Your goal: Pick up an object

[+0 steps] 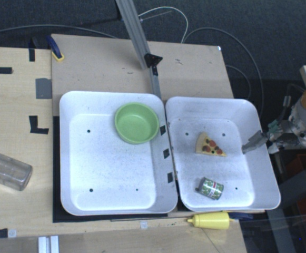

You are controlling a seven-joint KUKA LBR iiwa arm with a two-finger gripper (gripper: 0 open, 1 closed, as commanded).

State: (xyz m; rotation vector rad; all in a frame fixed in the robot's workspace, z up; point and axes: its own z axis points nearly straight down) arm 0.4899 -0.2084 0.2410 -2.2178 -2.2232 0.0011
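Observation:
The right bin (pixel 247 115) holds a toy pizza slice (pixel 210 145) near its middle and a small green can (pixel 210 188) lying on its side toward the front. A green bowl (pixel 137 123) sits upright at the back right of the left bin (pixel 73 141). My gripper (pixel 254 142) hangs over the right rim of the right bin, to the right of the pizza slice and apart from it. Nothing shows in its grasp. The rest of the arm runs off the right edge of the camera view.
A yellow squeeze bottle (pixel 211 221) lies on the bench just in front of the right bin. A clear plastic cylinder (pixel 5 169) lies far left. A slanted metal pole (pixel 134 25) ends at the bins' back junction. Cables (pixel 195 33) trail behind.

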